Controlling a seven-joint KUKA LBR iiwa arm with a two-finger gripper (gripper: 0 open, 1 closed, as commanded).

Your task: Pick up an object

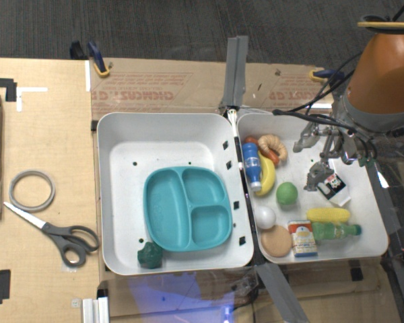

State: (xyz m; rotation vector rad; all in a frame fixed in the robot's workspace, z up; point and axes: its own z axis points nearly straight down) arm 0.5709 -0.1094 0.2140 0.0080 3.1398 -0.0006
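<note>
Gripper is hanging over bare white floor in the right bin, can't tell about its grip. Small black-and-white box is lying right beside it, round green ball sitting left, bumpy corn cob below.

The arm comes in from the right, high in the frame, its orange band bulging large near the camera with grey just beneath it. Black cables loop off the wrist to the left. Below hangs the gripper, pointing down and slightly leftward, a cluster of grey metal links. Its fingers dangle low; the slant of the view and the clutter of linkage make their spread impossible to judge. Nothing shows between them.
</note>
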